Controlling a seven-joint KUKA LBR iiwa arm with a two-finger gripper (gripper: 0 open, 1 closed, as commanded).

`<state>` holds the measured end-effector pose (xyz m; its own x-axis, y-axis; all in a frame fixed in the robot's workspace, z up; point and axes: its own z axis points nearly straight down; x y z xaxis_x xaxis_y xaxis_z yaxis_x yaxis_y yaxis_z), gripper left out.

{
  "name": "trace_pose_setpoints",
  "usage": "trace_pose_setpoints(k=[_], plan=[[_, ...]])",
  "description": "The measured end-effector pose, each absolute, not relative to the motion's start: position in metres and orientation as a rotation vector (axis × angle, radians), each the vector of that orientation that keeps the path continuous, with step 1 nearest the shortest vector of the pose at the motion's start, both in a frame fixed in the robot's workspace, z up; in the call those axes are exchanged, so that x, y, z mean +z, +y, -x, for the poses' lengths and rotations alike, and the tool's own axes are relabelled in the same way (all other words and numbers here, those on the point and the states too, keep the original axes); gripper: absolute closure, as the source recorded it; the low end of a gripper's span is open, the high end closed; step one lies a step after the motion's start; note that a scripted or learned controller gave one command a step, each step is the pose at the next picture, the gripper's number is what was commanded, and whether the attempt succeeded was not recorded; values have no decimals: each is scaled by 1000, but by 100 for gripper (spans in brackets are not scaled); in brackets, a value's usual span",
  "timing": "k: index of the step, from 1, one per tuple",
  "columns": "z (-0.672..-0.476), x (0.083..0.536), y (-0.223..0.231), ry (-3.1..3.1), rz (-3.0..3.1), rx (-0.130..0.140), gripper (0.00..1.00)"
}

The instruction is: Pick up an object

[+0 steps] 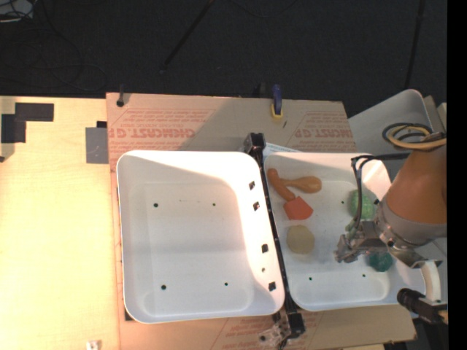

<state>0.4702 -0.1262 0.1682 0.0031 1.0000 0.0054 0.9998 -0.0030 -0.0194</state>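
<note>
Where the grey arm with its orange band reaches in from the right, the two-finger gripper [355,249] hangs low over the right-hand shallow white bin [343,297], and whether its fingers are parted or hold anything cannot be told. Left of it lie a round beige lump [300,239], an orange-red spatula-shaped toy [292,200] and a tan elongated piece [303,184]; a teal object [380,260] sits just right of the gripper, a green one [357,203] farther back.

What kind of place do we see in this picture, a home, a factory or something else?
Probably a robotics lab set up for grasping tests. Two shallow white plastic bins sit on a cardboard sheet on a pale wooden bench, and the grey arm with an orange band reaches over small toys, against a black backdrop.
</note>
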Motion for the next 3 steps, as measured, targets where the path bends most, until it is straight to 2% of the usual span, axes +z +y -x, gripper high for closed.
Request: trace_pose_setpoints(k=[1, 2, 3], plan=[[-475, 175, -127, -2216, 2222, 3, 0], [-532, 180, -155, -2226, 2220, 0, 0], [-537, 356, -116, -2236, 2225, -16, 0]])
